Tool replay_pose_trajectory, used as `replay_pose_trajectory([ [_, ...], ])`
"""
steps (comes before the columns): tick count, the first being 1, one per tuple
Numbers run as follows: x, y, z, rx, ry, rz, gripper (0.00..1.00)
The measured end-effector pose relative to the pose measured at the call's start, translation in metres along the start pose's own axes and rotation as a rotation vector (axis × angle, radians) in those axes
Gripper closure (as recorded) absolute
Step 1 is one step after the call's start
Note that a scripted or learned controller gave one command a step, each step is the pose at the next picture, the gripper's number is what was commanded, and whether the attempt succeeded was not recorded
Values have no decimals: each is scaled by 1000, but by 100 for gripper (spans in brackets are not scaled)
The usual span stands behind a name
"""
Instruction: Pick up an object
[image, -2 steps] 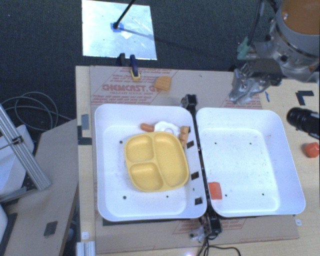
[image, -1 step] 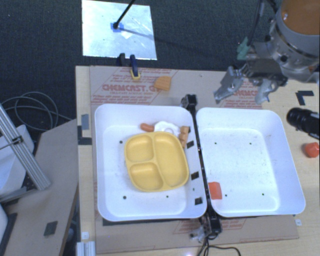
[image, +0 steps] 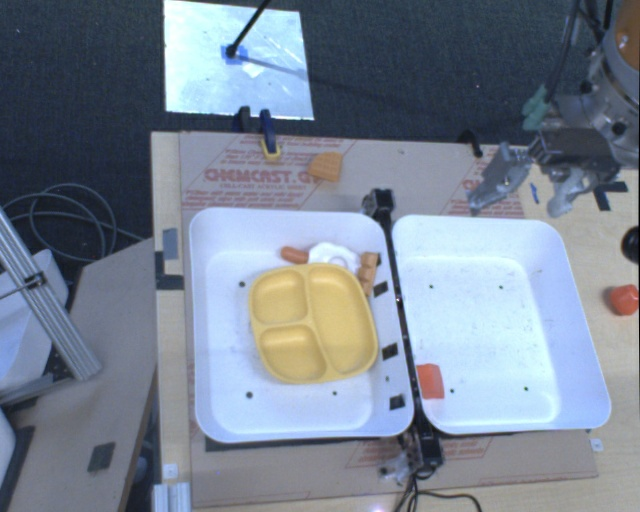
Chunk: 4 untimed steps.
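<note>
1. Left bin (image: 215, 330): a yellow tray (image: 312, 323) with three compartments lies near its middle, its long axis running from upper left to lower right. Just above the tray sit an orange sausage-like piece (image: 294, 254), a white piece (image: 333, 256) and a small tan block (image: 369, 268), all close together near the bin's far wall.
2. Right bin (image: 500, 240): an orange-red block (image: 430, 380) rests at its near left corner, by the divide between the bins. The rest of its floor shows only dark specks.
3. Gripper (image: 527, 187): it hangs over the far edge of the right bin, its two fingers spread apart and pointing down and to the left, with nothing between them.
4. The relation that counts, as I judge it: the orange-red block is the only thing in the gripper's own bin, and it lies toward the camera and to the left of the gripper, diagonally across that bin. The cluster by the tray lies farther left, across the divide.
</note>
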<state>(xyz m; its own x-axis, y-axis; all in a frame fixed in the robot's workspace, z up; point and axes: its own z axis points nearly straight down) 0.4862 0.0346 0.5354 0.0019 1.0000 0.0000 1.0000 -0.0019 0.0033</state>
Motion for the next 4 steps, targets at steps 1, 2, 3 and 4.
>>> replay_pose_trajectory([
  [1, 2, 1, -11, -3, 1, -8, 100],
  [2, 2, 1, -11, -2, 1, -8, 0],
  [3, 2, 1, -23, -6, 1, -11, 100],
  [4, 2, 1, -22, -5, 1, -11, 0],
])
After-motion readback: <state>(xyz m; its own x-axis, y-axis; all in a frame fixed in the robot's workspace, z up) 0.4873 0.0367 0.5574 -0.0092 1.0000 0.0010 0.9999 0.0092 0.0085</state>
